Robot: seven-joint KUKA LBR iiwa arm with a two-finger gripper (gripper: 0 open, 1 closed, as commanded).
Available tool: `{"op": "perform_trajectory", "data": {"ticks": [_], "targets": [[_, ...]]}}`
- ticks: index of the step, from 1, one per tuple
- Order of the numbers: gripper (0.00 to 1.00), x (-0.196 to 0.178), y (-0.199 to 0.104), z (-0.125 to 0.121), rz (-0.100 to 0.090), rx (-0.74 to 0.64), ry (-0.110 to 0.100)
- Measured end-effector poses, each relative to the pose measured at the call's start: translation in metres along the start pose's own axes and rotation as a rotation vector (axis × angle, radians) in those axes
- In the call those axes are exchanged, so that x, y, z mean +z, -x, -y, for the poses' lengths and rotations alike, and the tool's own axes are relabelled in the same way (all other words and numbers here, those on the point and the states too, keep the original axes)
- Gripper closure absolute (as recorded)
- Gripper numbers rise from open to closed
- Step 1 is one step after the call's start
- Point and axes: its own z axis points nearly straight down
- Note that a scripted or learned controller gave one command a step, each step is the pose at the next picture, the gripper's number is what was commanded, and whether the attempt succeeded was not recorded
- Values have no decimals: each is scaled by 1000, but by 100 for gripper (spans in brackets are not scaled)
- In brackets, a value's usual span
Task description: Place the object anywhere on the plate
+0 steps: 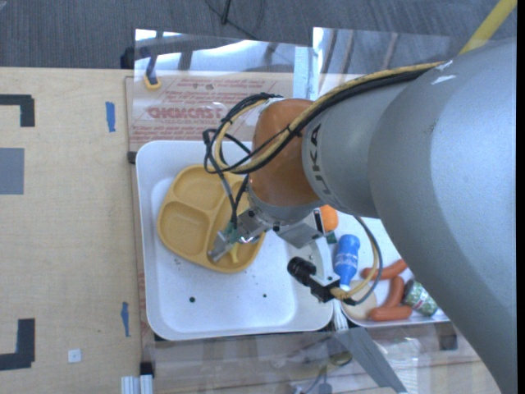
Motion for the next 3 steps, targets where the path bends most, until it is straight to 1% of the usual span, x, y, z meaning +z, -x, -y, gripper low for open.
{"op": "perform_trajectory", "data": {"ticks": [1, 2, 3], "targets": [[0, -138, 39, -86, 3, 196, -2], [0, -253, 25, -7, 2, 156, -2], [0, -293, 1, 52, 1, 148, -6]]}}
